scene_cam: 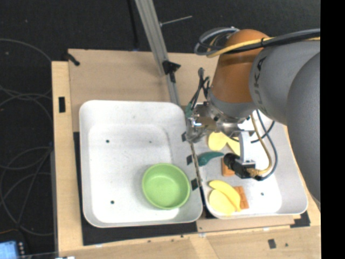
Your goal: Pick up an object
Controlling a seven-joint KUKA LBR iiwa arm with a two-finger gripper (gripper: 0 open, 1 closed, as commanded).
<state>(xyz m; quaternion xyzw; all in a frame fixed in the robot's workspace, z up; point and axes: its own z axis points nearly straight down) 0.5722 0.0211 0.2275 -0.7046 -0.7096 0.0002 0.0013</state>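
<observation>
My gripper (198,124) hangs over the upper left part of the right bin (269,201), close to the wall shared by the two bins. Just below it lie a pale yellow piece (218,141) and a teal spoon-like object (208,157). Further toward the front of that bin, two yellow slices (223,195) rest beside an orange block (243,198). Another bit of orange (227,171) peeks out near the bin's middle. A green bowl (166,185) sits upright in the front right corner of the left bin (108,144). I see nothing held.
The bulky grey and orange arm (253,74) covers the back of the right bin. A slanted metal pole (156,42) stands behind the bins. Dark floor with cables surrounds the bench.
</observation>
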